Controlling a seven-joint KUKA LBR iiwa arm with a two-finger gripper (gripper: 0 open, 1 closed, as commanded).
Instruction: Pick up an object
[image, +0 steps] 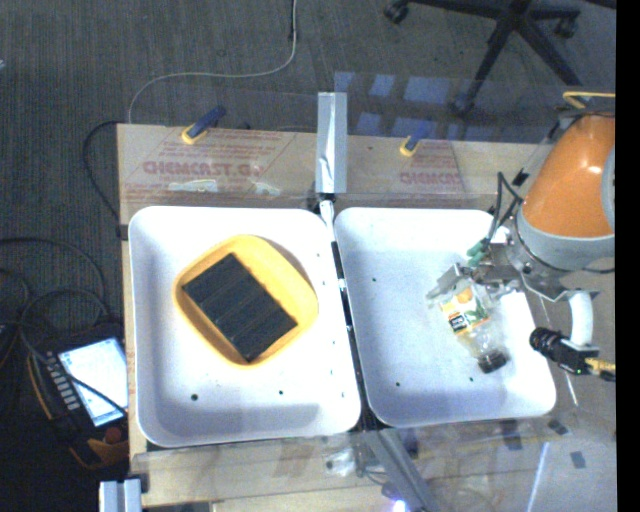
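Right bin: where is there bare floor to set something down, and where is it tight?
In the right bin, the left half is bare, from the centre divider across to the small bottle, and so is the front strip. The right side is crowded: the gripper hangs over the bottle there. The left bin has bare floor around the yellow dish.

A: What colours are in the left bin (160, 390)?
B: The bin is white; the dish (246, 298) in it is yellow, and it holds a black slab (240, 306) with faint ridged lines.
A: And the right bin (400, 370)?
B: White too. The small bottle (472, 322) there is clear, with a yellow and green label and a black cap.
A: The arm (570, 200)?
B: Orange over grey.
A: The table (200, 165)?
B: Tan, with faded red lettering.
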